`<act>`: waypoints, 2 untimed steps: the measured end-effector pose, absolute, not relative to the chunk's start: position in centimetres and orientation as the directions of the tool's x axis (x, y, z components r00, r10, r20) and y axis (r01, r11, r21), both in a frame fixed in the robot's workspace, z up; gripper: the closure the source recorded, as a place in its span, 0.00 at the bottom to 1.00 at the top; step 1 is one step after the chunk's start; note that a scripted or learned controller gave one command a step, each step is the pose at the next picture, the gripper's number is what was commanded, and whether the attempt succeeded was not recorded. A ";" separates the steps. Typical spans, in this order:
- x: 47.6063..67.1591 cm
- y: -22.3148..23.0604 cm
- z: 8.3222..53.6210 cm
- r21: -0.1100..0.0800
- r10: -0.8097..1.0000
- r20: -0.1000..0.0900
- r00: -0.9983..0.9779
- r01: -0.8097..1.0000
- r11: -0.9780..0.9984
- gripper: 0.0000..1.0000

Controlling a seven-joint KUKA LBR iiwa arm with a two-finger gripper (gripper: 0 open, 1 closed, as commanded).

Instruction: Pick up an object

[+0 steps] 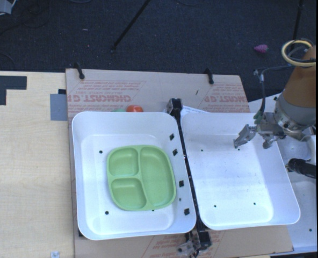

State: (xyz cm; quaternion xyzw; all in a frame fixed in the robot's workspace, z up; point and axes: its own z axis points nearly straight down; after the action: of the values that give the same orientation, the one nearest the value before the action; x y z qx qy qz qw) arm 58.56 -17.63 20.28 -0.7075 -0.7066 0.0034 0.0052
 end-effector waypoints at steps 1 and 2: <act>58.8 -17.7 20.8 -0.001 1.000 0.000 0.000 1.000 0.000 0.00; 58.7 -17.4 16.5 -0.006 1.000 0.002 0.000 1.000 0.000 0.00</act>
State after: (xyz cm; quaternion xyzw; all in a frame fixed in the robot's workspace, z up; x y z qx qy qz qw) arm 58.73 -17.39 16.52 -0.7070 -0.7072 0.0017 0.0028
